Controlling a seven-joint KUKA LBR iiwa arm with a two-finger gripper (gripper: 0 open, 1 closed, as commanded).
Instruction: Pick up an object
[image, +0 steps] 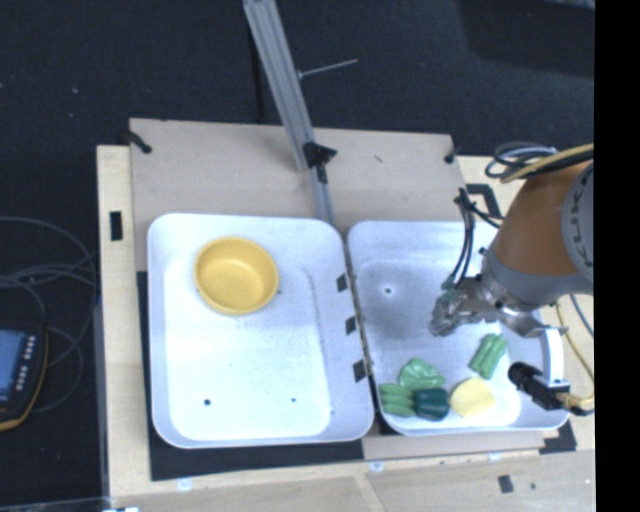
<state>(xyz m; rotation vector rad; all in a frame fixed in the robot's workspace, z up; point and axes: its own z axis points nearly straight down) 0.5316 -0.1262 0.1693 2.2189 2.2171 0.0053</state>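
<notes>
My gripper (447, 315) hangs low over the middle of the right bin (400, 262), under the orange wrist band. Nothing shows between its fingers. Along that bin's front edge lie a light green ridged piece (488, 355), a pale green leafy piece (420, 375), a green piece (396, 399), a dark green block (432, 404) and a yellow round piece (472, 398). These lie below and to the right of the gripper, apart from it.
A yellow bowl (237, 275) sits in the back left part of the left bin (250, 400). A grey metal rail (285, 90) slants down from the top to the gap between the bins. Black cables run along the arm at the right.
</notes>
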